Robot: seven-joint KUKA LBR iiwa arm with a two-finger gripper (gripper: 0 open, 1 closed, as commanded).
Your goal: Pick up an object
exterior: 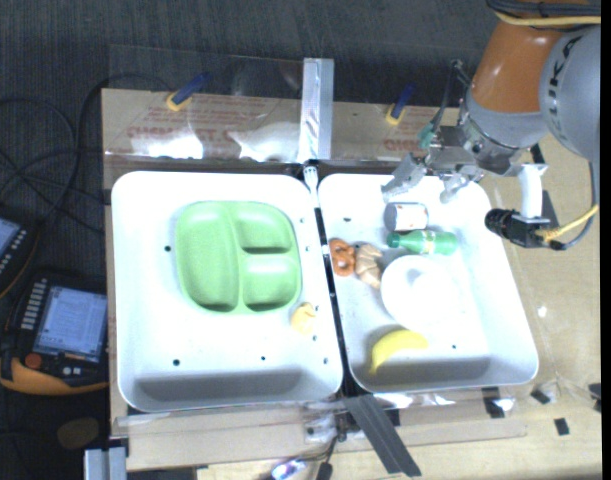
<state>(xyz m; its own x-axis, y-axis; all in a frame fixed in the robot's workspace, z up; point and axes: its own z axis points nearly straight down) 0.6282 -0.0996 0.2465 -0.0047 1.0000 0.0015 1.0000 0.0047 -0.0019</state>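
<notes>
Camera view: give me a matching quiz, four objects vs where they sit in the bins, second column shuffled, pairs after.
Things:
1. green divided plate
2. banana
3. green bottle
4. white round lid

Places:
A. right bin, near its front wall
B. middle of the left bin
C. right bin, its centre, between bottle and banana
D. right bin, toward the back, just below the gripper

Pairs: 1-B, 2-A, 3-D, 4-C

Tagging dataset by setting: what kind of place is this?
Likely a robot grasping lab bench: two white bins holding toy food such as a banana, a teach pendant beside them, and cables on dark carpet.
</notes>
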